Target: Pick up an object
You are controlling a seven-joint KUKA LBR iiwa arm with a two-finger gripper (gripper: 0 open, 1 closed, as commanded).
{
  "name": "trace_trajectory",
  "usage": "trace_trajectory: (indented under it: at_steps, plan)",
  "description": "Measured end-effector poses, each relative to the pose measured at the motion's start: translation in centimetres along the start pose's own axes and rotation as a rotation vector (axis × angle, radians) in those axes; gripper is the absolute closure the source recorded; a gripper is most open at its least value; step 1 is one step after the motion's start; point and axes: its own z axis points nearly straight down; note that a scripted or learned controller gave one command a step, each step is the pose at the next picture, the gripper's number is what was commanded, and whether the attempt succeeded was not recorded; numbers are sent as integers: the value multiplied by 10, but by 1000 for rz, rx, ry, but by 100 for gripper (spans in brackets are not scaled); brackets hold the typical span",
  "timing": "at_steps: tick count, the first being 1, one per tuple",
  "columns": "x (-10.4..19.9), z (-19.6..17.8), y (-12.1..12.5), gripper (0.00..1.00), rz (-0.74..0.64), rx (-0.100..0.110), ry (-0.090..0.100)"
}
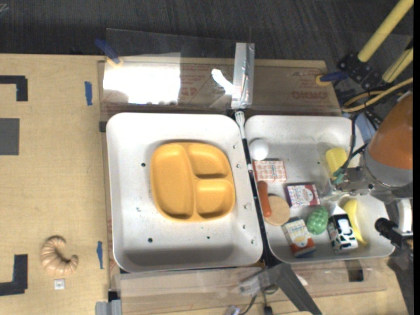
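The yellow banana-like toy (352, 213) lies at the right bin's (298, 125) right edge, crowded by a black-and-white carton (342, 232) and green ball (317, 220). The gripper (344, 180) hovers just above — its opening I cannot tell. Such crowding could make it nudge a neighbour or close on nothing.

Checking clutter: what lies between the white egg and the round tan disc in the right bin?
In the camera view, a pink-patterned packet lies between the white egg and the tan disc.

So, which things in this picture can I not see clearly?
- Pincer: camera view, small and dark against the clutter; open or shut is unclear.
- Arm: cut off by the right edge.
- Yellow item: partly hidden behind the black-and-white box.
- Labels on the small packets: too small to read.
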Motion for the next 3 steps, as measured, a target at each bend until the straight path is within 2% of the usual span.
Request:
trace_trajectory:
  at_steps: [1,2,3]
  plan:
    - [0,1,-1,0,0,2,0]
    - [-28,16,50,0,76,26,24]
    - [-32,8,50,100,74,20,11]
